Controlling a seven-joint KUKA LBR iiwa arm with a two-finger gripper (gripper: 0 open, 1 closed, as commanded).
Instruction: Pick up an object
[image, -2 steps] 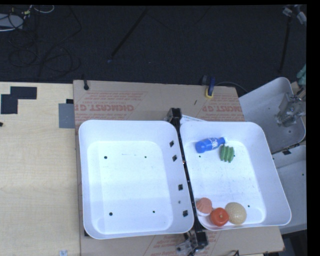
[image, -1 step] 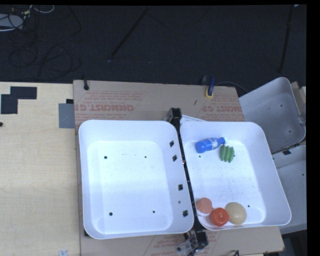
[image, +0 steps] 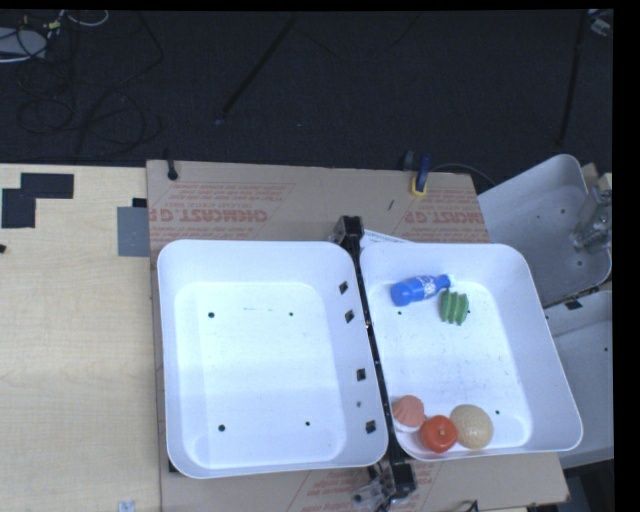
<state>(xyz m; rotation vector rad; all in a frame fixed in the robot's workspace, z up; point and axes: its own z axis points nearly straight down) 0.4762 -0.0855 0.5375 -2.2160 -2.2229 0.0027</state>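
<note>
Five small things lie in the right white plastic bin (image: 520, 290): a blue plastic bottle (image: 419, 289) and a green ridged piece (image: 455, 306) at its far side, a pale pink round piece (image: 407, 410), a red round fruit (image: 438, 433) and a tan ball (image: 471, 425) clustered at its near edge. The left white bin (image: 250, 265) holds nothing. None has been lifted, so the picking seems not begun. Grey metal at the far right may be the arm's base; I cannot tell the tool's state, nor its place relative to them.
</note>
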